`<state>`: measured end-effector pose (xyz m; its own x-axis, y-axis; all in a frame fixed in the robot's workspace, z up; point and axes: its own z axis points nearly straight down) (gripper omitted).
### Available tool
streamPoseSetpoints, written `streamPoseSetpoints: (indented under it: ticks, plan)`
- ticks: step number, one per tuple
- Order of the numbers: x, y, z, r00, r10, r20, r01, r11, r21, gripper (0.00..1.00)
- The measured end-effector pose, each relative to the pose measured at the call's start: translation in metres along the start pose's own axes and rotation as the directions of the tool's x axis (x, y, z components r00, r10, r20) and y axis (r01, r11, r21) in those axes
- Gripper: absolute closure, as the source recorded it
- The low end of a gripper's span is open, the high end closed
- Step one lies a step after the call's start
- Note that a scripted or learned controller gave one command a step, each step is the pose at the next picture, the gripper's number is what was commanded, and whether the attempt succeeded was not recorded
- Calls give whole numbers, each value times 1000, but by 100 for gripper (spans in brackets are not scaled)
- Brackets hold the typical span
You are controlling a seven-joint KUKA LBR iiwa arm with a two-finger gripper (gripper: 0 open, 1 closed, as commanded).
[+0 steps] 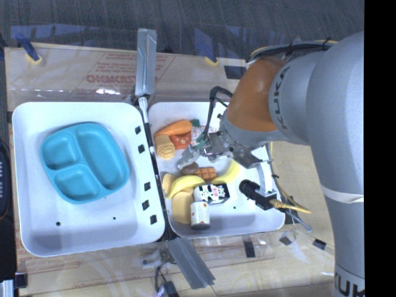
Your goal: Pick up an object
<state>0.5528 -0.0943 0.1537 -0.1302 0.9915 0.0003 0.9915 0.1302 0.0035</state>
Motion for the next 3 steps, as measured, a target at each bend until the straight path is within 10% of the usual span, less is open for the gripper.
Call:
streamPoseSetpoints:
  ticks: [1,2,3]
  plan:
    - [-18,83,52,996,-86,3,86,996,-10,0]
    - [-17,83,43,996,-91,2,91,996,-9,100]
    - [78,108,-42,999,35,-2,-35,999,-2,100]
